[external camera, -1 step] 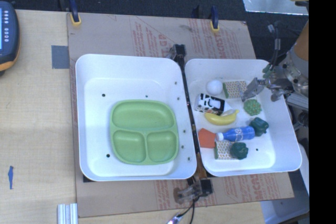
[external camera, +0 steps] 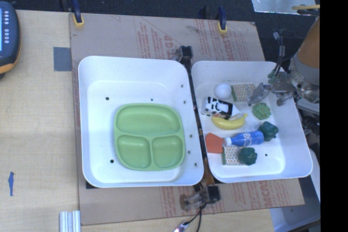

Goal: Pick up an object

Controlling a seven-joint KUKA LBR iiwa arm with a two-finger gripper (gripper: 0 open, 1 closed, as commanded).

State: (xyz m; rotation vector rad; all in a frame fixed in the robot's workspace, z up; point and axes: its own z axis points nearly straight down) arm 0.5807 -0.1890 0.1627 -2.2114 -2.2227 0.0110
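My gripper (external camera: 270, 98) hangs over the upper right part of the right bin (external camera: 293, 168), fingers open and nothing between them. Just below it lies a light green knobbly item (external camera: 261, 111). A patterned box (external camera: 242, 91) and a white ball (external camera: 222, 89) lie to its left. Further down the bin are a black-and-white toy (external camera: 218, 107), a yellow banana (external camera: 228, 122), a blue bottle (external camera: 246, 139), two dark green items (external camera: 268, 130) (external camera: 248, 156), an orange square (external camera: 214, 143) and a second patterned box (external camera: 230, 156).
The left bin (external camera: 95, 117) holds a green divided plate (external camera: 149, 136). Clamps stand at the seam between the bins, one at the far end (external camera: 185, 54) and one at the near end (external camera: 198, 198). A blue-and-yellow device (external camera: 7, 35) sits at the far left of the bench.
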